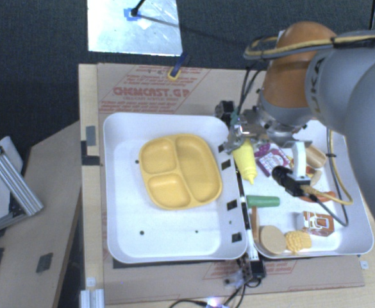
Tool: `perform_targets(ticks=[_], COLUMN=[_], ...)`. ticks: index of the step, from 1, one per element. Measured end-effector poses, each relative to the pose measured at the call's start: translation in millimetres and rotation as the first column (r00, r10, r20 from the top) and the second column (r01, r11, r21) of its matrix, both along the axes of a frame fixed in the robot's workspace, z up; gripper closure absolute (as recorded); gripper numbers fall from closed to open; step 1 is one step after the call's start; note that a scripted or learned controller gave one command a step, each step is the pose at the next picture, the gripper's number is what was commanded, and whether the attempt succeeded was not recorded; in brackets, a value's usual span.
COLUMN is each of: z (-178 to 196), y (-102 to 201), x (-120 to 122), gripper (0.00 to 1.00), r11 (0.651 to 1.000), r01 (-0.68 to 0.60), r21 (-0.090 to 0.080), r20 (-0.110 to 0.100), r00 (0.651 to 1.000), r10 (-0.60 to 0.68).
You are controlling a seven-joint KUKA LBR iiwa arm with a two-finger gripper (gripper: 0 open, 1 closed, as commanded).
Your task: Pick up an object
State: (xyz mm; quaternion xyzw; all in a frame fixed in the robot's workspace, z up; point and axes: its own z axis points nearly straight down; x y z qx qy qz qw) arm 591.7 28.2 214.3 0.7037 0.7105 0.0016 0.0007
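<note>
The big grey arm point(347, 63) comes in from the right, with its orange band point(296, 63) up above the right bin. The left white bin point(120, 172) holds a yellow plate point(177, 171) with three parts, and nothing lies on the plate. The right white bin point(354, 230) holds a pile of toy food. The gripper point(241, 140) hangs low at the near-left corner of the right bin, right over a yellow bottle point(246, 162). The top of the bottle is at the gripper, but I cannot tell if the gripper has it. I cannot tell if the pincer is apart or together. A purple packet point(268, 156) lies just beside the bottle. Below the bottle lies a green stick point(264, 201). Near the front of the bin sit a round tan cookie point(271, 239) and a small yellow corn point(297, 240), touching each other. A little orange and white box point(318, 222) lies near the corn.
</note>
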Motion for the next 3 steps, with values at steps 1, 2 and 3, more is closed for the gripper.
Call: perform_targets(ticks=[1, 2, 3], z=[11.3, 19.1, 18.3], y=[13.3, 6.0, -2.5], x=[4.0, 2.6, 2.2], gripper=[1.0, 1.0, 1.0], r11=[1.0, 1.0, 1.0], r01=[0.002, 0.007, 0.009], r21=[0.0, -0.001, -0.002], r20=[-0.001, -0.002, -0.003], r00=[1.0, 1.0, 1.0], r10=[-0.002, -0.007, -0.009])
